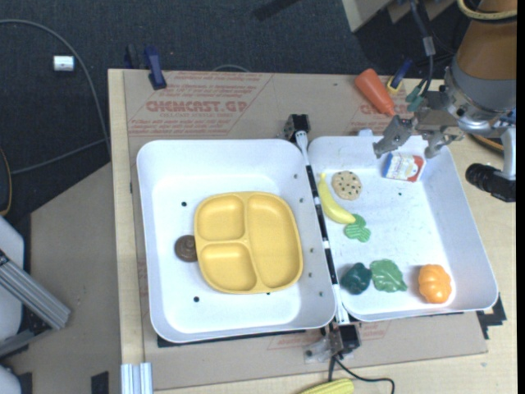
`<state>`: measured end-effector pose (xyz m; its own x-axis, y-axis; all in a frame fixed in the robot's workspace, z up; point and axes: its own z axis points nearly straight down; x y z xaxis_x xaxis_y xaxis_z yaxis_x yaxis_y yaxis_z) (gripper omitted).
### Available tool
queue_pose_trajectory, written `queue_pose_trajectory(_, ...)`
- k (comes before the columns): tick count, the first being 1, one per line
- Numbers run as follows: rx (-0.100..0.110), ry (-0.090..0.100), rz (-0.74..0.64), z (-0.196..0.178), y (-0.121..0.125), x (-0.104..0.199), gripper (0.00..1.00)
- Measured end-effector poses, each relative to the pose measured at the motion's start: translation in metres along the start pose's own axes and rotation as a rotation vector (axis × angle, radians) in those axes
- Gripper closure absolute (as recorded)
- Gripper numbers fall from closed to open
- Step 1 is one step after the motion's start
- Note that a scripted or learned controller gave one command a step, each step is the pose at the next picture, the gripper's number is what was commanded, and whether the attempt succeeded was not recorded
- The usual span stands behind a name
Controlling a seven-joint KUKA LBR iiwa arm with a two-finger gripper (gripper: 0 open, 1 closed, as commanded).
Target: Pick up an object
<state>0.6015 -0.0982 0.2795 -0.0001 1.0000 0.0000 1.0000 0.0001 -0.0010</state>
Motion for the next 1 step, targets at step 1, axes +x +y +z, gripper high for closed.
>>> queue_pose_trajectory(1,0.002,0.001,0.000,0.0916,0.0270,0.0085,0.00)
